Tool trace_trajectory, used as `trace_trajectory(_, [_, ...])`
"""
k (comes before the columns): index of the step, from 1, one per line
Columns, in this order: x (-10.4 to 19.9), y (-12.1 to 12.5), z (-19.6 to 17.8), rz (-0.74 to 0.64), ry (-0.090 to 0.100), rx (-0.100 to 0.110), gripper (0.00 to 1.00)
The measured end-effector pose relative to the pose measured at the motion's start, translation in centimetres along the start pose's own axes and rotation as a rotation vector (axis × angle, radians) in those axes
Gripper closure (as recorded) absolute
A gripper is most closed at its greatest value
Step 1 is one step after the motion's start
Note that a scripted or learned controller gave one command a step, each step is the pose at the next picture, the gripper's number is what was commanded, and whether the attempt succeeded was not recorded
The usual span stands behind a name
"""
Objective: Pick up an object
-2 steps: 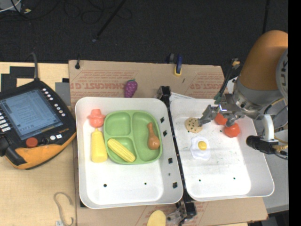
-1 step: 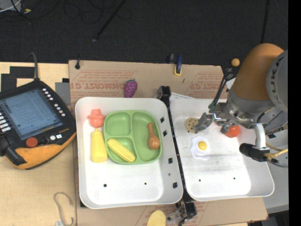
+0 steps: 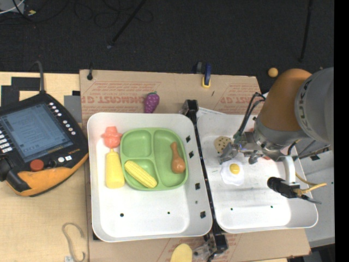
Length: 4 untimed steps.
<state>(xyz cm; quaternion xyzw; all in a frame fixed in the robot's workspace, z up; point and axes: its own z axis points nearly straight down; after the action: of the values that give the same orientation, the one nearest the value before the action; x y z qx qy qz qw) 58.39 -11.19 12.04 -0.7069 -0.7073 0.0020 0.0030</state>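
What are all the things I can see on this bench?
Bins: two, white, side by side.
Tray: one, green, left bin.
Corn: one, yellow, on the tray.
Drumstick: one, brown, on the tray.
Bottle: one, yellow, left of the tray.
Pink toy: one, above the bottle.
Egg: one, white and yellow, right bin.
Cookie: one, tan, right bin.
Grapes: one, purple, behind the left bin.
Pendant: one, grey and orange, far left.
Arm: one, grey and orange, right.
Hand: one, above the egg.
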Motion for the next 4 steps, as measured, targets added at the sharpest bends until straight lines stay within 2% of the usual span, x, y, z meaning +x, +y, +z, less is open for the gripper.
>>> trace_trajectory(1, [0.3,0.0,3.5,0.000,0.000,-0.001,0.00])
trace_trajectory(2, [0.0,0.2,2.0,0.005,-0.002,-0.011,1.00])
trace_trajectory(4, [0.4,1.1,-7.1,0.002,-0.001,-0.009,1.00])
